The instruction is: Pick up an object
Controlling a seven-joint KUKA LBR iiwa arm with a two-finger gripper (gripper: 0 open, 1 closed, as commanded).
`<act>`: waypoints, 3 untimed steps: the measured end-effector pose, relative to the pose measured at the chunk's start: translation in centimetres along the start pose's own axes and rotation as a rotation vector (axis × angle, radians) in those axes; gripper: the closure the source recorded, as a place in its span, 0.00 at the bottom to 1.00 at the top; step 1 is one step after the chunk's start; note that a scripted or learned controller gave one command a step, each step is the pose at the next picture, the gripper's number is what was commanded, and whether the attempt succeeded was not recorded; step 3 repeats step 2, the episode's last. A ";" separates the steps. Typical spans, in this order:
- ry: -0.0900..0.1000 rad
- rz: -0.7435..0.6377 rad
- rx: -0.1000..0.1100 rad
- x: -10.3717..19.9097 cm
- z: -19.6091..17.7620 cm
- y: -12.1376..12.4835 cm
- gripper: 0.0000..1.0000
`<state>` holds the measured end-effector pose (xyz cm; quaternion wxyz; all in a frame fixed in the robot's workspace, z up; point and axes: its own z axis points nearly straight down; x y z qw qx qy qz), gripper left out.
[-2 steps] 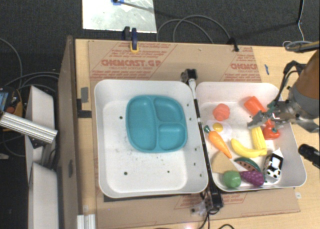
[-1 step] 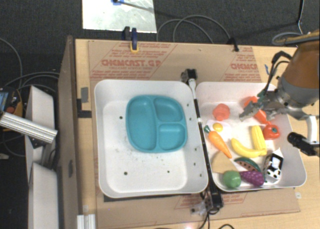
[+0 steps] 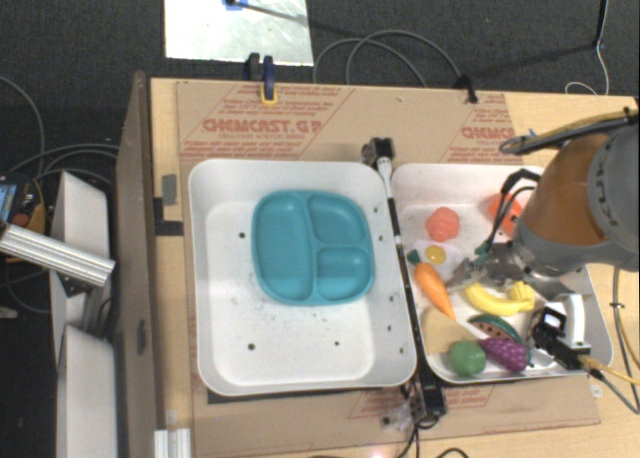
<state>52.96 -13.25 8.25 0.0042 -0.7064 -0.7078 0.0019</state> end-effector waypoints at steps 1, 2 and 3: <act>-0.004 -0.001 -0.011 -0.2 -1.6 0.4 1.00; -0.003 -0.012 -0.022 7.9 -10.8 6.5 1.00; -0.003 -0.012 -0.022 7.9 -10.8 6.5 1.00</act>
